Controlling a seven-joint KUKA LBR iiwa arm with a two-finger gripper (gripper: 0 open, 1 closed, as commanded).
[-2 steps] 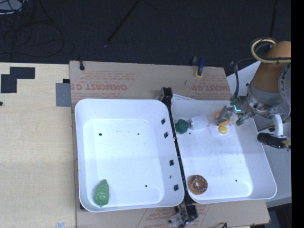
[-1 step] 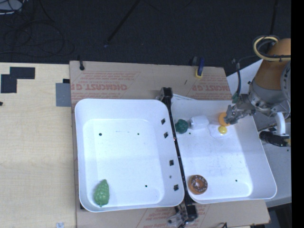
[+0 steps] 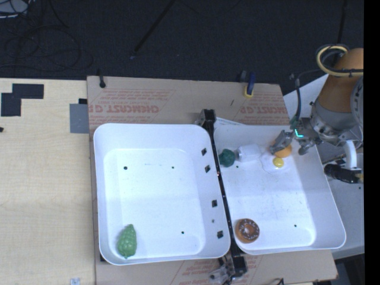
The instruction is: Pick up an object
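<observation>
The gripper (image 3: 284,142) hangs over the far right edge of the right bin (image 3: 323,218); I cannot tell how it is set. An orange-yellow object (image 3: 280,155) lies directly beneath it, touching or nearly so. Near the far edge, a dark green ball (image 3: 227,157) sits by the divider beside a whitish object (image 3: 249,153). A brown doughnut (image 3: 247,230) rests at the near left corner. The middle and near right floor lies open. The left bin (image 3: 101,159) carries a green leafy lump (image 3: 126,241) in its near left corner, with wide bare floor elsewhere.
</observation>
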